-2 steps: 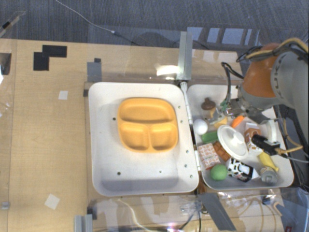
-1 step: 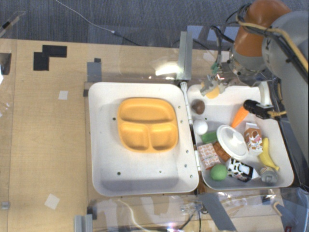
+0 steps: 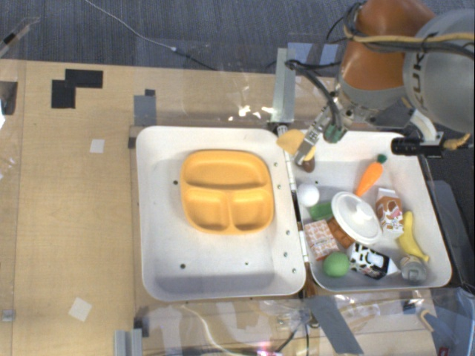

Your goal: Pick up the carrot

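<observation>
The carrot (image 3: 369, 176), orange with a green top, lies slantwise in the far part of the right bin (image 3: 438, 269), free of the other items. My gripper (image 3: 306, 154) hangs over that bin's far left corner, well to the left of the carrot and apart from it. A pale yellow piece (image 3: 291, 140) sits right beside the gripper at the bin's rim; whether it is held is unclear.
The right bin also holds a white ball (image 3: 307, 195), a white lid (image 3: 356, 215), a banana (image 3: 410, 239), a green ball (image 3: 336, 264), a small carton (image 3: 389, 210) and other packets. A yellow divided plate (image 3: 226, 191) lies in the left bin (image 3: 159, 265).
</observation>
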Controlling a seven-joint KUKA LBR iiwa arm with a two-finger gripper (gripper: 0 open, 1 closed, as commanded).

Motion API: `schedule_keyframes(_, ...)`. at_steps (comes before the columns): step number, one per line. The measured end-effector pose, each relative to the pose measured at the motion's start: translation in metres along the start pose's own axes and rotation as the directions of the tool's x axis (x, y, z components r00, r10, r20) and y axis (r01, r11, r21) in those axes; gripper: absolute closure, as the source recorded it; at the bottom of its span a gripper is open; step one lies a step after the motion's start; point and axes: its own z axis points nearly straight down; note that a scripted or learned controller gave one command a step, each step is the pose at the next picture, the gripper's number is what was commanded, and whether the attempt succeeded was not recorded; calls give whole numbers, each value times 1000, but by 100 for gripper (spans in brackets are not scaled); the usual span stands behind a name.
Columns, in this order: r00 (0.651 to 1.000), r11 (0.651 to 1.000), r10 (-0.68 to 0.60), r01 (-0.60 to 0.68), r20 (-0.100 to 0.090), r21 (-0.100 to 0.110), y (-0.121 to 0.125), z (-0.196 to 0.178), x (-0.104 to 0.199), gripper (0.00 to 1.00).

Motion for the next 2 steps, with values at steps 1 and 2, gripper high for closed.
schedule_keyframes(1,949,949,315,-315,3,-1,-65,-66,-7,100)
schedule_keyframes(2,950,950,311,-311,-4,10,-113,11,-43,100)
